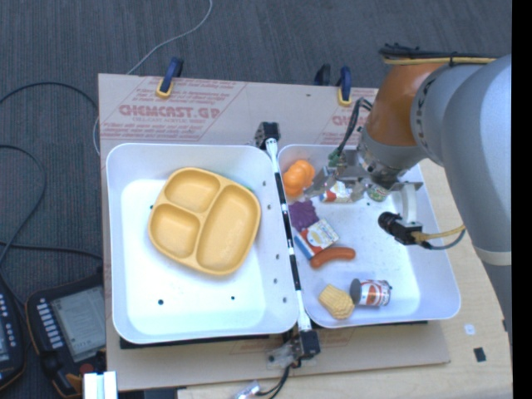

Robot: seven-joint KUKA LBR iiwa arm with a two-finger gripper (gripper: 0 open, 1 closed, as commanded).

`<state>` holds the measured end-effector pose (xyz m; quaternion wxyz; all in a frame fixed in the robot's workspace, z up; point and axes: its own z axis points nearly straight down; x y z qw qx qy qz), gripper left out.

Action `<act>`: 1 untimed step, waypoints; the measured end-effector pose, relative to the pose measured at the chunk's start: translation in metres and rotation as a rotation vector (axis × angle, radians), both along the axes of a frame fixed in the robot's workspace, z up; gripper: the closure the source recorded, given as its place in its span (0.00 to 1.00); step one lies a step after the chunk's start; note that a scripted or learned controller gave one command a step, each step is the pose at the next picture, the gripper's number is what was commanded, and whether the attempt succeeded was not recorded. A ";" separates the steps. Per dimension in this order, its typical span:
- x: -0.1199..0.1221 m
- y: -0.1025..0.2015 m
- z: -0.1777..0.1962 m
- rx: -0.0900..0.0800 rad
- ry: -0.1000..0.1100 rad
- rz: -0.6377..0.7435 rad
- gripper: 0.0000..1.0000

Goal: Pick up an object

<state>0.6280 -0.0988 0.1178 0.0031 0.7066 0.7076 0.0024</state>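
My gripper (pixel 337 184) is low in the back of the right bin (pixel 432 283), just right of an orange ball (pixel 299 174). A small red and white object (pixel 339 194) lies right under it; whether it is held is unclear. Purple grapes (pixel 302 214), a red and white packet (pixel 321 237) and a red sausage (pixel 332 257) lie in front of the gripper near the bin's left wall. Toward the front of that bin are a yellow corn cob (pixel 337 301) and a small can (pixel 371 293) on its side.
The left bin (pixel 133 306) holds a yellow divided plate (pixel 204 219). A black divider rail (pixel 283 223) runs between the bins. The grey arm with its orange band (pixel 399 106) hangs over the right bin's back right corner, with a black cable (pixel 407 227) beside it.
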 end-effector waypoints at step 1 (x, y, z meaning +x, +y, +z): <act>0.000 0.000 0.010 0.000 -0.001 0.000 1.00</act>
